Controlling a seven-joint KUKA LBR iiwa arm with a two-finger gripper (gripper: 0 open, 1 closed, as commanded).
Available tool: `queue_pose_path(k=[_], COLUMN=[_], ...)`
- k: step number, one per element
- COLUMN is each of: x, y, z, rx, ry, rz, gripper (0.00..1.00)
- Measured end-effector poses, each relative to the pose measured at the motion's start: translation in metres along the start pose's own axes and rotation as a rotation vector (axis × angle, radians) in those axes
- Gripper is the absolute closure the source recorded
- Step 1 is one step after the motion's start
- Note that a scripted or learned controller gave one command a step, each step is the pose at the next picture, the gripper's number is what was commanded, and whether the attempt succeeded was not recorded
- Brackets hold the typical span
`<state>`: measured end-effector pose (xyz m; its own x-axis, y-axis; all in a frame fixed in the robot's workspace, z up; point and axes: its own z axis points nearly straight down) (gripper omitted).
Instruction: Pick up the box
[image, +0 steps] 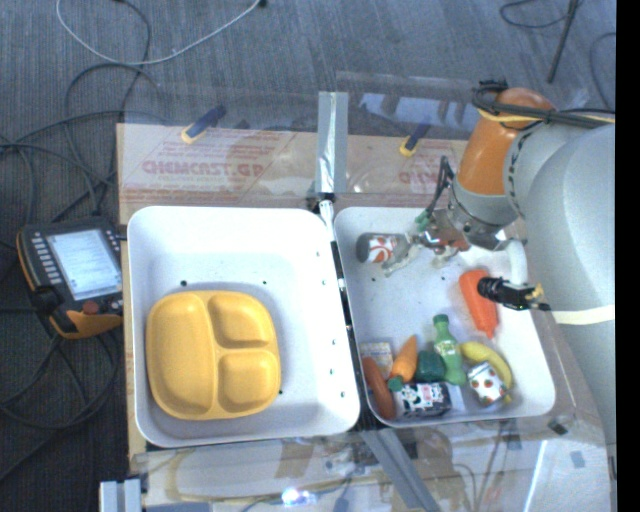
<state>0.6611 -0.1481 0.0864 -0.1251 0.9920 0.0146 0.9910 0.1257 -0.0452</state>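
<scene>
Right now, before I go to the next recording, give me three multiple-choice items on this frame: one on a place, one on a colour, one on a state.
1. Where does the divided tray lie?
A. in the left bin
B. in the right bin
C. on the floor

2. What colour is the tray?
A. blue
B. yellow
C. black

3. How does the small can near the gripper lie?
A. stacked on the tray
B. on its side on the floor of the right bin
C. standing on the banana

Answers:
1 A: the tray rests on the floor of the left bin.
2 B: its three compartments are all yellow.
3 B: the can lies tipped over at the back of the right bin, apart from the food heap at the front.
</scene>
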Motion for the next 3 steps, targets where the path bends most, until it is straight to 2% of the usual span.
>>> queue_pose_path(k=[1, 2, 3], x=[0.023, -0.020, 0.038], y=[-0.098, -0.027, -0.167], z=[0.001, -0.001, -0.012], rx=[-0.055, -0.020, -0.043], ry=[-0.014, 0.014, -0.008], rz=[0.235, 0.314, 0.174], gripper=[0.00, 0.00, 0.00])
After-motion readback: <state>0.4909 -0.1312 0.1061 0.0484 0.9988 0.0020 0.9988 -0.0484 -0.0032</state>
